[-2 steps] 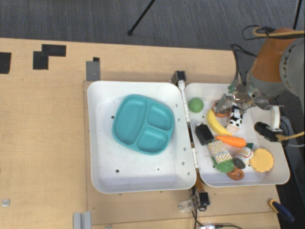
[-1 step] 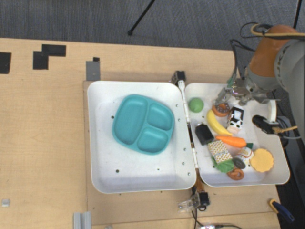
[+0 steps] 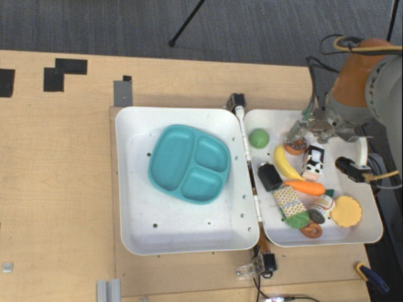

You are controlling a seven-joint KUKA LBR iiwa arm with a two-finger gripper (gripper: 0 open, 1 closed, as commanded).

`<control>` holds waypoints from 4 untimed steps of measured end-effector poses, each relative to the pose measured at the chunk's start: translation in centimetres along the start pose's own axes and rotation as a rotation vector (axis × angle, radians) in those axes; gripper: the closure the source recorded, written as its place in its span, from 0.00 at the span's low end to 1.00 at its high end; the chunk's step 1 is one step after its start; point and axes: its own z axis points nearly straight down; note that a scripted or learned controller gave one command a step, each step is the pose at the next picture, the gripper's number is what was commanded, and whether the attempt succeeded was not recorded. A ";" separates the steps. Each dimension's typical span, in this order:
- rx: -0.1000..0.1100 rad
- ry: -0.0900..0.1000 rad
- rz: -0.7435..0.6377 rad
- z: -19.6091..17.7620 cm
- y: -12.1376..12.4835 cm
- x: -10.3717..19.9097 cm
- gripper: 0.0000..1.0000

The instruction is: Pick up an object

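- Down over the far part of the right bin [image 3: 371, 228], I see the end effector [image 3: 301, 133] just above a small round brown-and-orange toy [image 3: 294, 147]; I cannot tell how it is set or whether it holds anything.
- From my view the grey arm [image 3: 384, 96] with its orange band [image 3: 356, 74] comes in at the right edge.
- In that same bin I see a green ball [image 3: 258, 138], a banana [image 3: 284, 165], a black block [image 3: 269, 177], a carrot [image 3: 305, 187], a black-and-white cow figure [image 3: 313, 162], a patterned packet [image 3: 289, 201] and a yellow disc [image 3: 346, 211], crowded together and mostly touching.
- On my left, the other bin [image 3: 135, 231] holds a teal divided plate [image 3: 189, 162], lying flat near its middle.
- Both bins sit side by side on a pale wooden worktop [image 3: 56, 187], which has black patches [image 3: 63, 73] near its far left edge.
- Beyond the worktop I see dark grey carpet [image 3: 126, 11] with a thin black rod [image 3: 195, 11] slanting across it.
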 end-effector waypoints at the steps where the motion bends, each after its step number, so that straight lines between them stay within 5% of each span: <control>1: 0.020 0.010 0.001 1.1 -1.0 -0.1 0.00; 2: 0.014 0.009 0.003 1.7 -7.7 6.2 0.00; 3: 0.011 0.007 0.005 1.4 -15.6 6.1 0.00; 4: 0.005 0.007 0.005 0.3 -15.4 6.2 1.00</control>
